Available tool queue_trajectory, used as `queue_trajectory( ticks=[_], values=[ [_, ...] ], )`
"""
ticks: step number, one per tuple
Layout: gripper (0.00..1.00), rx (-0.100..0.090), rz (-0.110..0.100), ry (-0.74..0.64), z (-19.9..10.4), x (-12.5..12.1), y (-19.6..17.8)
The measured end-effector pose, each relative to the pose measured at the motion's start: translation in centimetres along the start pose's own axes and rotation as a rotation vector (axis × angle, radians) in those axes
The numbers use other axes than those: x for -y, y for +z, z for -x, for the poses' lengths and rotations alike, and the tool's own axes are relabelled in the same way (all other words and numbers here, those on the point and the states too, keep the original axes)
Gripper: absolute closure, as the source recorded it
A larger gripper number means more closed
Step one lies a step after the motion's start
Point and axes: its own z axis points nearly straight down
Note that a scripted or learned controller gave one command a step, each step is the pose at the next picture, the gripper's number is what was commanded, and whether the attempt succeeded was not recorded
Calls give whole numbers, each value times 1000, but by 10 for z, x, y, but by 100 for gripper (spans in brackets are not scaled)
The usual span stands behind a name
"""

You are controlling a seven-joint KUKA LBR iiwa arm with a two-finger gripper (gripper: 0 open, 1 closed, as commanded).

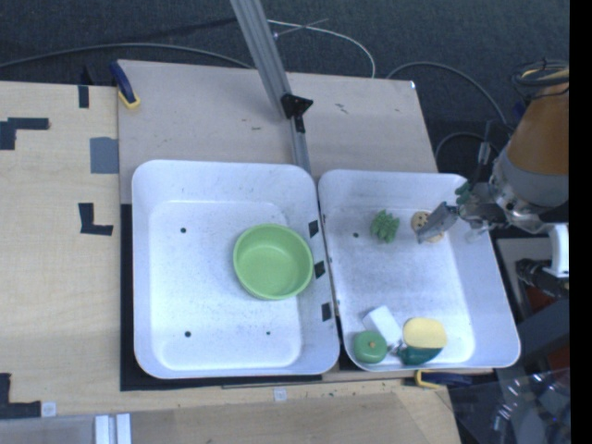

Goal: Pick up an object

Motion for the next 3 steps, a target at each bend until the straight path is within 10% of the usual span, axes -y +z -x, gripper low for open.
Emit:
queue_trajectory(
  ticks=[3],
  values=[
    [0,0,-5,1,-7,-4,89]
  ],
)
